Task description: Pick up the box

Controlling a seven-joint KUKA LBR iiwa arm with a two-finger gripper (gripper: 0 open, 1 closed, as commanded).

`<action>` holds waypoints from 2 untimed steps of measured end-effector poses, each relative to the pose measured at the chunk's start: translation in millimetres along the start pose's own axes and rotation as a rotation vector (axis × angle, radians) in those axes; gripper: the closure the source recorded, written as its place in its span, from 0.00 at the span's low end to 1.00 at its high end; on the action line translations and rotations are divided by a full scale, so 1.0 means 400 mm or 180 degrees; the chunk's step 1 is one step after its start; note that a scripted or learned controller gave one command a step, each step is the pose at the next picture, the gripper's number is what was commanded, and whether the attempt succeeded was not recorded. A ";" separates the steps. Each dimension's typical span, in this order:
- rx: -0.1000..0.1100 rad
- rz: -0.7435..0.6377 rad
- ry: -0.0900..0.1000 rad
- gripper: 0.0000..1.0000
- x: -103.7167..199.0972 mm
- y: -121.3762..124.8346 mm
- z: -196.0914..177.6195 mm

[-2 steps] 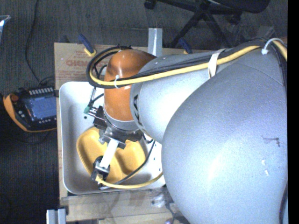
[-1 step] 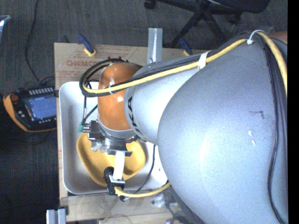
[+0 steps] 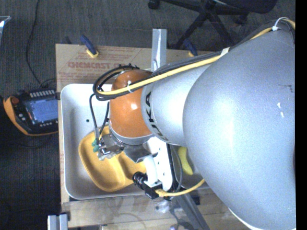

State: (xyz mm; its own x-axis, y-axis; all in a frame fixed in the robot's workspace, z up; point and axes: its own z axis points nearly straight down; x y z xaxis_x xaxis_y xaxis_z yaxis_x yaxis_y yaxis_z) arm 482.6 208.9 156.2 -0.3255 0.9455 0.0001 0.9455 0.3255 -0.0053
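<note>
The grey arm (image 3: pixel 230 128) comes in from the right and covers most of the right half of the frame, its orange band (image 3: pixel 127 109) sitting at the centre over the left white bin (image 3: pixel 72 128). Just below the band, the wrist ends in the gripper (image 3: pixel 106 150), which points down into the lower left part of that bin; its working end is hidden under the wrist, so whether the claw is apart, together or clamped on anything cannot be told. Directly beneath it lies a yellow rounded object (image 3: pixel 103 169), touching or very close to the gripper and resting on the bin floor near the bin's lower edge. A second yellow-green object (image 3: pixel 185 160) peeks out to the right of the wrist, mostly covered by the arm. Which of these, if either, is the box cannot be told. A yellow cable (image 3: pixel 192 63) runs along the arm's upper side, and a black cable (image 3: pixel 98 92) loops beside the band. The bin stands on a wooden board (image 3: pixel 96 63) with red lettering, held by blue clamps (image 3: pixel 89 46) at its upper edge. At the left of the frame a control pendant (image 3: pixel 36 111) with a lit screen lies on the dark carpet, and a chair base (image 3: pixel 206 8) shows at the top.
</note>
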 end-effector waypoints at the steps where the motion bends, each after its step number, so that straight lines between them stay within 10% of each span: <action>1: -0.0052 -0.1375 0.0023 1.00 -0.050 0.033 0.156; 2: -0.0085 -0.2329 -0.0041 1.00 0.019 0.033 0.154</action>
State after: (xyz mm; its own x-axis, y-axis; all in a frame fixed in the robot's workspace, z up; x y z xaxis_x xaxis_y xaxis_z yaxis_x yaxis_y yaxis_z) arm 492.3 220.2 94.5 -0.8738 0.4860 -0.0173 0.4858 0.8739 0.0160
